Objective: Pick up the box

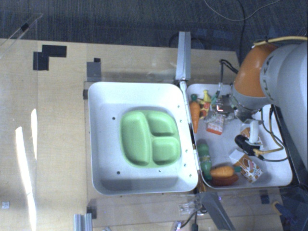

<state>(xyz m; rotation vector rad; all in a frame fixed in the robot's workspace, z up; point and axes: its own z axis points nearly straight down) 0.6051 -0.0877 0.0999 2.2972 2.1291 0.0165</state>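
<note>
A small red and white box (215,124) lies in the right bin (284,177), in its upper left part. My gripper (222,108) hangs just above the box's far end, under the grey and orange wrist. The wrist hides the fingertips, and no object shows between them. A second, patterned carton (249,169) lies near the bin's front right corner.
An orange carrot (194,114) and a small yellow item (207,97) lie along the right bin's left wall. A green vegetable (204,154) and an orange and red piece (224,173) sit at the front. The left bin (103,143) holds a green divided plate (149,137).
</note>
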